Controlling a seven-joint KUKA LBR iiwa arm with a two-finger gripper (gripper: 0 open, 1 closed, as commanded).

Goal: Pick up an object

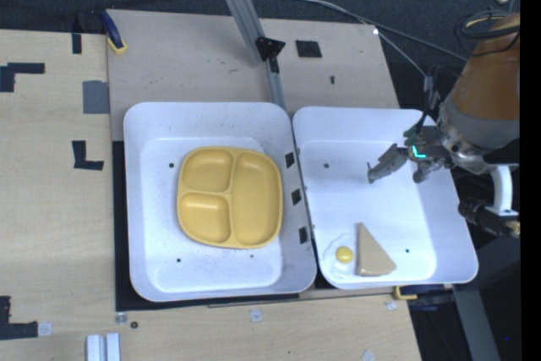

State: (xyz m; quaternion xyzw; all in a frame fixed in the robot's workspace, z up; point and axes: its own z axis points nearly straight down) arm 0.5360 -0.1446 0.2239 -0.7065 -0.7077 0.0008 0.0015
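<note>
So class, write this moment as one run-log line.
gripper: open, above right bin, holding nothing | yellow ball, tan wedge: right bin front | yellow tray: left bin

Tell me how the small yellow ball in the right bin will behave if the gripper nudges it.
The yellow ball looks round and smooth, so it would probably roll at a light touch. It lies beside the tan wedge near the right bin's front wall, which may stop it. It seems small, likely light.

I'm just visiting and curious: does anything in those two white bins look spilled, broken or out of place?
Nothing stands out. A yellow divided plate lies flat in the left bin. A tan wedge and a small yellow ball sit side by side near the right bin's front edge. The tool is over that bin.
</note>
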